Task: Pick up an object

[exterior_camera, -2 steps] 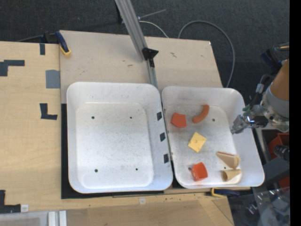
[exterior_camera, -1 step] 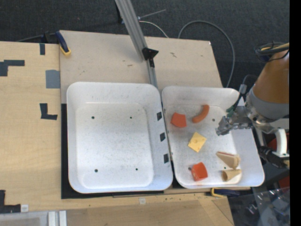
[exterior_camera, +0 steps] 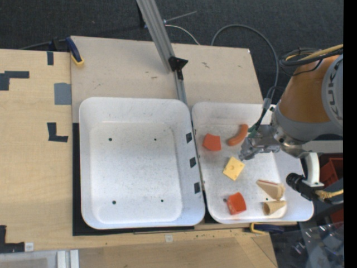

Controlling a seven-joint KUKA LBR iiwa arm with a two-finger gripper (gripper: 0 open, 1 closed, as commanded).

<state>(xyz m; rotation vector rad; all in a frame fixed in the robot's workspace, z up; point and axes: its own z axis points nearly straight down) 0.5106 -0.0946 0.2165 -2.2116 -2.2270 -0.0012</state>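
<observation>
The right bin (exterior_camera: 215, 116) holds several small objects. An orange-red block (exterior_camera: 211, 142) lies near its left wall, and a curved orange sausage (exterior_camera: 238, 134) lies just right of it. A yellow cheese wedge (exterior_camera: 234, 168) sits mid-bin, with a red block (exterior_camera: 236, 203) near the front edge. Two tan cone pieces (exterior_camera: 271, 189) (exterior_camera: 274, 207) lie at the front right. My gripper (exterior_camera: 249, 151) hangs low over the bin, just below the sausage and up-right of the cheese wedge. Nothing shows between its fingers.
The left bin (exterior_camera: 134, 161) sits beside the right one, a dark divider strip between them. A slanted metal pole (exterior_camera: 159, 29) rises behind the bins. The grey and orange arm (exterior_camera: 309, 105) covers the right bin's far right side. Cables loop at the back right.
</observation>
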